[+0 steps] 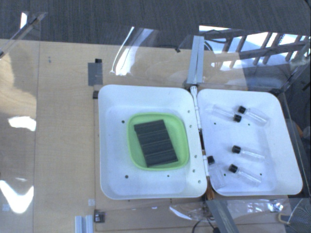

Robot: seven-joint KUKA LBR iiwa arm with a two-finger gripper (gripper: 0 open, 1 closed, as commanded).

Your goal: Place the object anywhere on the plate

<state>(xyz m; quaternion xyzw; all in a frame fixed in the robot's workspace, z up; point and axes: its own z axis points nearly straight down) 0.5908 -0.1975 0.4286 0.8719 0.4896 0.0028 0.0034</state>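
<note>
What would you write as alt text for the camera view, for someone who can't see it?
A dark ribbed rectangular block lies on a green square plate in the left white bin. The right white bin holds four clear tubes with black caps, among them one at the upper end and one at the lower end, scattered apart.

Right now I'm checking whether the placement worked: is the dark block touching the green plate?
Touching. The camera view shows the dark block lying flat inside the green plate, green rim visible on all sides.
</note>
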